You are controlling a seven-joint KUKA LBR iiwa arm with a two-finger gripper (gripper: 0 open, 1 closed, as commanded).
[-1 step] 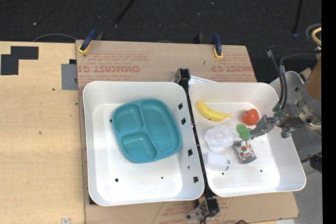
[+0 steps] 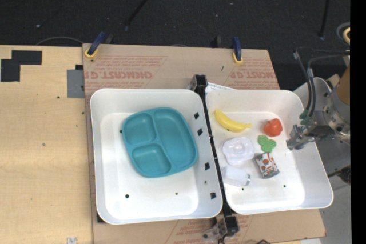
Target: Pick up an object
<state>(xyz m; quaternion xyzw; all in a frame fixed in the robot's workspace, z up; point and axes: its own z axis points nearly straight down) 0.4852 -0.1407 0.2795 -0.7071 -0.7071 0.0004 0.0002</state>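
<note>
The right bin (image 2: 311, 180) holds a yellow banana (image 2: 231, 121), a red tomato (image 2: 273, 127), a small green piece (image 2: 266, 143), a clear plastic cup lid (image 2: 238, 149), a small red and white can (image 2: 266, 166) and a pale clear item (image 2: 236, 176). My gripper (image 2: 299, 138) hangs at the bin's right rim, right of the tomato and the green piece, with nothing visibly held. The arm comes in from the right edge.
The left bin (image 2: 108, 191) holds a teal divided plate (image 2: 158, 141). A black divider (image 2: 207, 146) runs between the bins. Cardboard (image 2: 171, 68) lies under them, held by two clamps at the back. Wooden bench lies to the left.
</note>
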